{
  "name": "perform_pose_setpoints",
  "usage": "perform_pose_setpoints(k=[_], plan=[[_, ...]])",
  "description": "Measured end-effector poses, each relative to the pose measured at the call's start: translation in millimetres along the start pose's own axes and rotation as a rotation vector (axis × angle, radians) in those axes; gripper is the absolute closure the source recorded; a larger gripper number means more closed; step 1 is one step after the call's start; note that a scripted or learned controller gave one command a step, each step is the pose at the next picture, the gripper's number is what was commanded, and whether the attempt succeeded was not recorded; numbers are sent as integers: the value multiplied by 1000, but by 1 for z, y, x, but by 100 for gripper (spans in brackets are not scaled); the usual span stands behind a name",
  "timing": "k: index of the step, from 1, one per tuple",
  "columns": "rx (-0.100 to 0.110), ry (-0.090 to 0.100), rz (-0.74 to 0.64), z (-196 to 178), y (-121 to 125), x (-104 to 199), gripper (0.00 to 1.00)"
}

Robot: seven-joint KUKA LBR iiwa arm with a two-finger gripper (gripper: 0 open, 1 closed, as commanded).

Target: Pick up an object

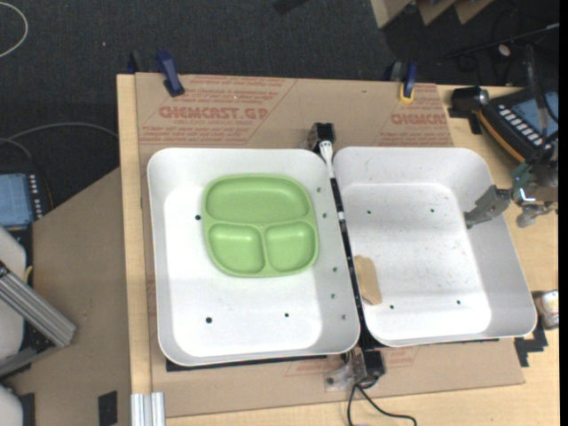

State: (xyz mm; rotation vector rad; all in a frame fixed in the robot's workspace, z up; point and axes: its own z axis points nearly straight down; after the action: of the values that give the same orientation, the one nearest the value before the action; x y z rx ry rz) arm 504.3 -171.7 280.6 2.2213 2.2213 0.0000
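Note:
A green divided plate lies in the left white bin, toward its far half. A small flat tan piece rests in the right white bin, against its left wall. My gripper hovers over the right rim of the right bin, partly cut off by the view's right side. Its two grey fingers stand apart, open, with nothing between them. It is far from both the tan piece and the plate.
The bins sit side by side on a cardboard sheet held by blue clamps at the back. Cables and equipment crowd the far right. A metal rail lies at the left.

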Motion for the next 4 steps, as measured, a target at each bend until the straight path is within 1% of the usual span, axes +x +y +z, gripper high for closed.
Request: perform_pose_setpoints(k=[1,2,3,4], plan=[[-21,-7,-1,-197,-25,1,0],[-6,-4,-1,-199,-24,2,100],[12,4,-4,-89,-26,45,100],[4,4,-13,-74,-25,154,100]])
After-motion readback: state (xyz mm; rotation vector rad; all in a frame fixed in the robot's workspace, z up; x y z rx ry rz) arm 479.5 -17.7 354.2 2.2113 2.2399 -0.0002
